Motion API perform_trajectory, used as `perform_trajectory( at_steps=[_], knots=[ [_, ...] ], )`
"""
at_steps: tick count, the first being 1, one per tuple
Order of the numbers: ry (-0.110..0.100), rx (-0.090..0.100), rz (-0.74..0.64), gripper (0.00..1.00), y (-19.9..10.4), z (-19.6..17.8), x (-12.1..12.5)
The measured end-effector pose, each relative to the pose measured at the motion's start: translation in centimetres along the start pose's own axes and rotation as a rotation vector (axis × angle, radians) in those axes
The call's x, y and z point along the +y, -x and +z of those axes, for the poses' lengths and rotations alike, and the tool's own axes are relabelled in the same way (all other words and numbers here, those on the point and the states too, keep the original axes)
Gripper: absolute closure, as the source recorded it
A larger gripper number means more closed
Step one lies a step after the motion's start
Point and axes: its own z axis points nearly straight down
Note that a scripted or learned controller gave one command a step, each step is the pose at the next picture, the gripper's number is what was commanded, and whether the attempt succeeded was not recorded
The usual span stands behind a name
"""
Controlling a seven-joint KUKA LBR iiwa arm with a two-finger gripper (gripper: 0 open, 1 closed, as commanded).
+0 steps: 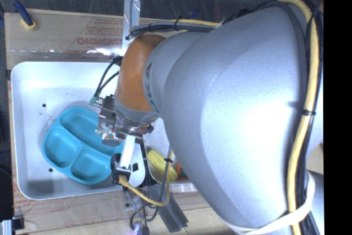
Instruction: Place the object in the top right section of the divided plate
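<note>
Camera view: my pincer (pixel 110 130) hangs over the right edge of the blue divided plate (pixel 69 146); wide or narrow, I cannot tell. The yellow object (pixel 158 165) lies beside the plate, under my arm (pixel 231 118). Left there, it likely never reaches the section.

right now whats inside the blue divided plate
The visible sections of the blue divided plate look bare. Its right side is covered by the gripper, so whatever lies there is hidden.
</note>
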Motion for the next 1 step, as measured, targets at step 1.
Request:
perform_trajectory(
  at_steps=[1],
  knots=[
    [0.005, 0.001, -0.152, 1.0, -9.2, -9.79, 4.01]
  ],
)
